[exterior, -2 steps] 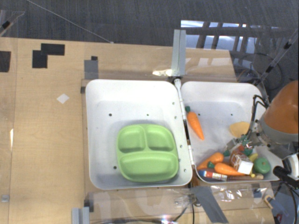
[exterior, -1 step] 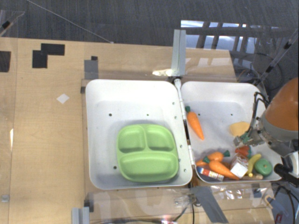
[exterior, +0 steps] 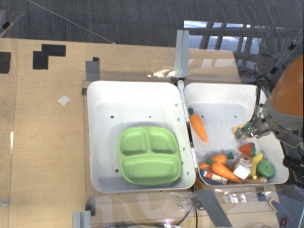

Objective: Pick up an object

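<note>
In the overhead camera view, you have two white bins side by side on the bench. The left bin (exterior: 102, 103) carries a green divided tray (exterior: 150, 155), lying flat toward its near side; it looks like a place to sort things into, though nothing sits in its compartments. The right bin (exterior: 218, 101) holds the things you could pick. A toy carrot (exterior: 198, 128) lies on its own near the dividing wall, well apart from the rest, which makes it the easiest target in my judgement. The others are heaped in the near corner: a second carrot (exterior: 226, 173), a red strawberry-like piece (exterior: 247, 149), a yellow banana-shaped piece (exterior: 257, 161), a green round piece (exterior: 266, 168) and a small white packet (exterior: 242, 169). They touch and overlap, probably because they slid together against the bin wall.

Your arm reaches in from the right, orange band above the wrist, with the gripper (exterior: 245, 131) low over the right bin, just above the strawberry-like piece and the edge of the heap. At this size you cannot tell whether it is released or clenched, and nothing is seen in its grasp.

The packet bears some print, but it is too small to read; no other label or brand is legible.
</note>
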Controlling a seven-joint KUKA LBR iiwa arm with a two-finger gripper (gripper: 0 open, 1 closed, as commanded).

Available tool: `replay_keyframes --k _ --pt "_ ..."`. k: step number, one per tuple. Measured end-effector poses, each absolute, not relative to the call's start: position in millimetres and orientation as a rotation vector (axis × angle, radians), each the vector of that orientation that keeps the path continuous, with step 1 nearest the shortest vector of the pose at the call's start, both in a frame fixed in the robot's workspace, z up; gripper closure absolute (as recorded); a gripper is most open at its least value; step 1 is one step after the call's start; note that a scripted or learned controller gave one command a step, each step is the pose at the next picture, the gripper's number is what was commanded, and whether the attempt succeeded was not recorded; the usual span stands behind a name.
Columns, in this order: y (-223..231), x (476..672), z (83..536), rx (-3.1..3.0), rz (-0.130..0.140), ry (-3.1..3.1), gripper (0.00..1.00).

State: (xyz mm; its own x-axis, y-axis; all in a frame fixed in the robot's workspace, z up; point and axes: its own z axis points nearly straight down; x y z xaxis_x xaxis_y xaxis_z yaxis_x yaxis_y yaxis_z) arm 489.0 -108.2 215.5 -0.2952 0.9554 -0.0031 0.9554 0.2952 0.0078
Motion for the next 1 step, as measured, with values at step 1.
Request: replay_keyframes --k 1 --pt "-108.4 488.8 215.2 1.862 0.006 2.523 0.00"
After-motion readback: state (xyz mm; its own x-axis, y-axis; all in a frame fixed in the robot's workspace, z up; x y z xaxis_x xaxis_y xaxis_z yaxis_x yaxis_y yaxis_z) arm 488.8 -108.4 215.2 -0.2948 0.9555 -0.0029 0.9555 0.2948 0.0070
